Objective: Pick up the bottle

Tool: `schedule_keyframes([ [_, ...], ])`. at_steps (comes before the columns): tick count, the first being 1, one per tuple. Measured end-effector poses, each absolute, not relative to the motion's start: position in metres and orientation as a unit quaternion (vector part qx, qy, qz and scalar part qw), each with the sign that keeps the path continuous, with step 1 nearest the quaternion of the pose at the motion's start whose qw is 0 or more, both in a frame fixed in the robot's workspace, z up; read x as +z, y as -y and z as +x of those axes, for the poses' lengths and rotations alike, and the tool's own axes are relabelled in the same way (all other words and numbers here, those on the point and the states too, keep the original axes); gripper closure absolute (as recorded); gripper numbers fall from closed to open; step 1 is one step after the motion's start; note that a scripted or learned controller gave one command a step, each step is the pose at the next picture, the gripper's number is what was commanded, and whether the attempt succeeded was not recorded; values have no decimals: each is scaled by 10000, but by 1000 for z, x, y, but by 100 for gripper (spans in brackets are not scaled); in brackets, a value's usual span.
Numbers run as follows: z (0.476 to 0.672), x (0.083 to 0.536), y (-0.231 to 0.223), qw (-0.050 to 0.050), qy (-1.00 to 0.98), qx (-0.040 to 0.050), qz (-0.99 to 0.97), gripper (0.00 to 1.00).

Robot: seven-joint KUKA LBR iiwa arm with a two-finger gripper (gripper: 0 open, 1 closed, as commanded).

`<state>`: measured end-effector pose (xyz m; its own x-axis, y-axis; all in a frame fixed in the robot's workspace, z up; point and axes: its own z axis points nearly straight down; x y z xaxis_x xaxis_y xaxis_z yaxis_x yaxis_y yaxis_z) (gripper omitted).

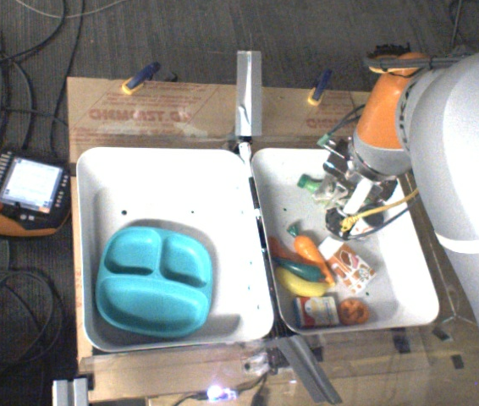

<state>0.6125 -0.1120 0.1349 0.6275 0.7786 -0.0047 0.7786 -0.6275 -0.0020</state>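
In the camera view, everything that matters sits in the right bin (426, 307). The gripper (341, 201) hangs over that bin's upper part, the orange-banded wrist (383, 125) above it. Just beside the gripper, toward the bin's upper left, shows a small green piece (311, 182) that may be the bottle's cap end; most of that item is hidden by the tool, so this is a guess. Whether the tool is spread or pressed together I cannot tell, as cables and the wrist block it.

Nearer the bin's lower edge lies a tight cluster: a carrot (311, 249), a teal item (300, 269), a banana (304, 286), a red-and-white carton (351, 266), a small labelled packet (316, 311) and an orange ball (354, 310).

The risks, as I judge them: a descent slightly off centre could nudge the green item against the bin's wall or close on air. A yellow cable (379, 210) hanging by the tool could also snag.
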Motion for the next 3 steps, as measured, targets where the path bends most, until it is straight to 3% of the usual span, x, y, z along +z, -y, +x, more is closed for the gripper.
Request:
schedule_keyframes([
  [1, 618, 135, 151, 3, -2723, -28, 9622, 100],
  [2, 613, 206, 107, -4, -3052, -23, 9523, 100],
  [3, 613, 206, 108, 2, -3049, -27, 9524, 0],
])
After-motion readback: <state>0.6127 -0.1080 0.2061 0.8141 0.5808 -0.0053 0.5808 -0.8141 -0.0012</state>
